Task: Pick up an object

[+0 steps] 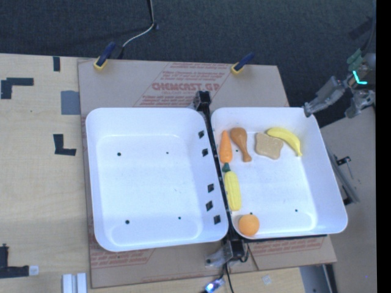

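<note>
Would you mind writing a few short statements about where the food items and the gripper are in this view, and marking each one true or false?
1. All the food items lie in the right bin. True.
2. The orange sits at the bin's far edge, beside the banana. False: it lies at the near edge, just below the corn cob.
3. The carrot lies along the divider between the two bins. True.
4. The gripper holds the bread slice. False: it sits at the bin's far right corner, and the bread lies in the bin next to the banana.
5. The chicken drumstick lies between the carrot and the bread slice. True.
</note>
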